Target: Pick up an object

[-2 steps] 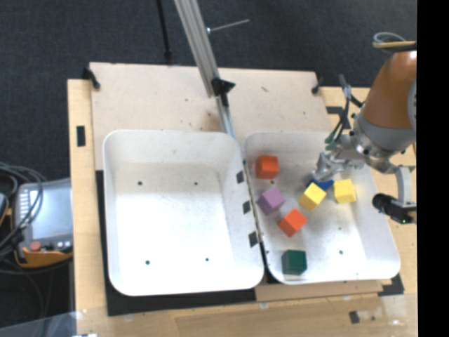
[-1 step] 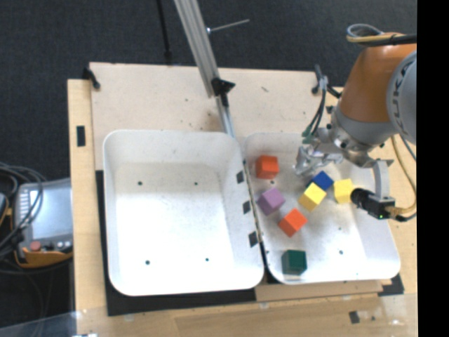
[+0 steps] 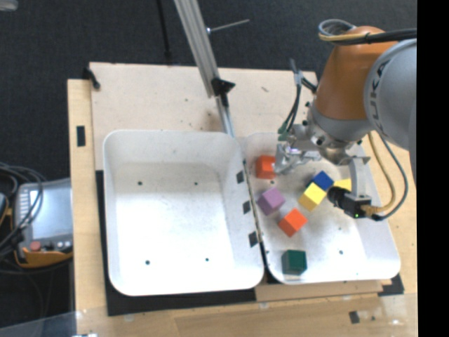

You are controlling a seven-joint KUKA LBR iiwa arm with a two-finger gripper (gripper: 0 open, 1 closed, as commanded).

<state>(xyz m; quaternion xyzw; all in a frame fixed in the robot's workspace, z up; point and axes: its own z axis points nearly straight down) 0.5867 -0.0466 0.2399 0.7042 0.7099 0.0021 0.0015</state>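
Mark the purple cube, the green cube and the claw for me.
purple cube (image 3: 271,201): camera view, middle of its top face.
green cube (image 3: 295,262): camera view, middle of its top face.
claw (image 3: 286,161): camera view, at its tip beside the orange cube (image 3: 264,166).

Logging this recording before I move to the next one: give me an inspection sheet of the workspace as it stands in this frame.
Surface: wooden bench bearing the left bin and the right bin side by side.
Job's things: all in the right bin: orange cube by the gripper, purple cube, second orange cube, yellow cube, blue cube, green cube.
Clutter: nothing seen.
Gripper: gripper low over the right bin's back-left corner, beside the first orange cube; no cube seen between its fingers.
Cables: cables loop off the wrist.
Surroundings: slanted metal rail; control pendant left of the bench.
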